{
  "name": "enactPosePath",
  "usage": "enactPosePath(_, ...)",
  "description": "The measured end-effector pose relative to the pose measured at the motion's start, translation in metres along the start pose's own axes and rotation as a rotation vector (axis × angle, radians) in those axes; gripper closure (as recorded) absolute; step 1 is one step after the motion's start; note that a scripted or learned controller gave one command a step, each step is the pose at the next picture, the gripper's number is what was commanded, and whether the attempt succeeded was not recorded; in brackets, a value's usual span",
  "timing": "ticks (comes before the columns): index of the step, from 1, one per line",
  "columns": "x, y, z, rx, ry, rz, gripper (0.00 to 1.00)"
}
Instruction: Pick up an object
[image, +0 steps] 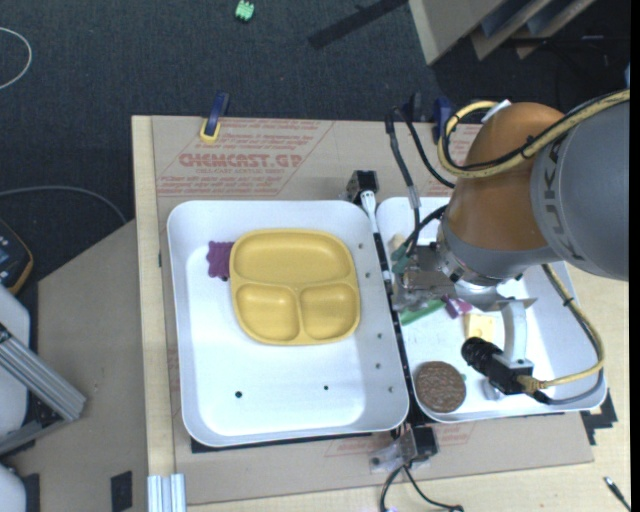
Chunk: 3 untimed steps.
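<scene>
A thick grey arm (590, 190) is being shown, rounded and matte, with a broad glossy orange band (505, 180) wrapped above a paler grey wrist (480, 265). A yellow cable (470, 125) and thin black cables (405, 170) are being carried along its casing. A black fitting (492, 365) is being seen below.

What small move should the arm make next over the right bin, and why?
Probably a short straight descent. The arm's wrist hangs over the right bin, above small items by its left wall, while the brown disc lies apart, nearer the front. Nothing appears held yet.
</scene>
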<state>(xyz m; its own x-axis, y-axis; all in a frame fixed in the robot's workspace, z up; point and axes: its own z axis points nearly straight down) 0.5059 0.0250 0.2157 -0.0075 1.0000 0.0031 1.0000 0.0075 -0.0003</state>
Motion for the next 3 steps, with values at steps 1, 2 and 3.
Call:
enactPosePath(1,0.05,0.008,-0.018,-0.004,-0.001,0.0,1.0)
enactPosePath(2,0.053,0.002,-0.018,0.001,-0.002,0.006,1.0)
enactPosePath(3,0.053,-0.004,-0.002,0.005,-0.003,0.008,1.0)
